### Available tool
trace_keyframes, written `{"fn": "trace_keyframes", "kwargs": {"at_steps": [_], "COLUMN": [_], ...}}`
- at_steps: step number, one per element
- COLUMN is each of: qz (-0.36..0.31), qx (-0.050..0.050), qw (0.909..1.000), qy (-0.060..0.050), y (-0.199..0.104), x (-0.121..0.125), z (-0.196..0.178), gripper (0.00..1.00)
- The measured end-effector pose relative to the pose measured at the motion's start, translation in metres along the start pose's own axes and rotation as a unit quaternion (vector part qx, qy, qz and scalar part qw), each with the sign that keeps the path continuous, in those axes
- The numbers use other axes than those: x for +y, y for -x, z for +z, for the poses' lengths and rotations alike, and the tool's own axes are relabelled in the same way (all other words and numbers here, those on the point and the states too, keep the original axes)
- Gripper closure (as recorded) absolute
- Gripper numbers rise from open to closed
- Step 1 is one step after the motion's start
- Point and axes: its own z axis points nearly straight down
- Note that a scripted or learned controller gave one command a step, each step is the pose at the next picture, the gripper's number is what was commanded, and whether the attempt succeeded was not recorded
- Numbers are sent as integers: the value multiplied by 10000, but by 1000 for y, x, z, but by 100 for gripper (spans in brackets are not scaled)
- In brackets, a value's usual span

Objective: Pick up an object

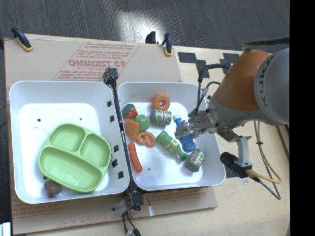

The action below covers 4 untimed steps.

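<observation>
My gripper [183, 129] hangs low in the right bin [211, 177], near its right wall. Just below it lies a blue object [188, 143], partly covered by the gripper. Touching that object on the left is a green bottle [170, 144] lying on its side. A green-labelled can [195, 160] rests below them, and a second can [161, 117] lies to the gripper's left. An orange donut [160, 102] sits at the bin's back.
On the right bin's left side are an orange ring [145, 139], a long orange sausage [135, 157], a waffle piece [132, 128] and a red-green toy [129, 110]. The left bin [29, 102] holds a green divided plate [75, 156] and a brown lump [52, 187].
</observation>
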Motion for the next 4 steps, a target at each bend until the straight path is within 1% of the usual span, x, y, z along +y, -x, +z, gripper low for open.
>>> {"fn": "trace_keyframes", "kwargs": {"at_steps": [4], "qz": [-86], "qx": [-23], "qw": [10000], "qy": [35], "y": [0], "x": [5], "z": [-42], "gripper": [100]}}
